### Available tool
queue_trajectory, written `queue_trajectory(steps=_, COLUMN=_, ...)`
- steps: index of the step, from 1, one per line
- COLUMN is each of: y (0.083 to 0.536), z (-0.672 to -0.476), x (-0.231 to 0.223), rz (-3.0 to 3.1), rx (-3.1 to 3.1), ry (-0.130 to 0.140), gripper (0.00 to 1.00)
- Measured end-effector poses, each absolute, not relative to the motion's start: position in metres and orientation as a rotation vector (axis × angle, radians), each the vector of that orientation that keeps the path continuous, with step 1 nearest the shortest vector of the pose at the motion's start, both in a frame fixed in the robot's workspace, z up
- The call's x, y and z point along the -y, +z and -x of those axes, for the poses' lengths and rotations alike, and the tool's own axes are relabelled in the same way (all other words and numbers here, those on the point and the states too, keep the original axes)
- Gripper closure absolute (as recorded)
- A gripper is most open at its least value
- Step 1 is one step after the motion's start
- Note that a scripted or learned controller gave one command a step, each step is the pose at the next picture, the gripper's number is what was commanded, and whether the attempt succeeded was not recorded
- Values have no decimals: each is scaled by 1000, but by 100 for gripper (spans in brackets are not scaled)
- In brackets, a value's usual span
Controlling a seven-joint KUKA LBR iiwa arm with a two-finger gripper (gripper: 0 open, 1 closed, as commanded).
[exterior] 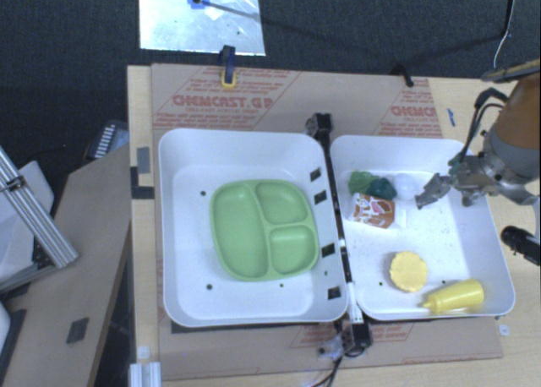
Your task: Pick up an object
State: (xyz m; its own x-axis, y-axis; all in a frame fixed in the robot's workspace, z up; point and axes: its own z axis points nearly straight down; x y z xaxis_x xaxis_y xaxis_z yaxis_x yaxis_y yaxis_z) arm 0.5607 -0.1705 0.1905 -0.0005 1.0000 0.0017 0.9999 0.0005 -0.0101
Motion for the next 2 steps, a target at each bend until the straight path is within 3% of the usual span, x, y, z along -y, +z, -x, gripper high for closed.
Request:
queue_trajectory(steps=1, y=197, z=-564, x=170, rz=2219, rx=2226, ry=-1, gripper=0)
queue_trajectory(steps=2, y=140, z=-557, x=177, rz=2219, rx=2221, ry=3, gripper=0)
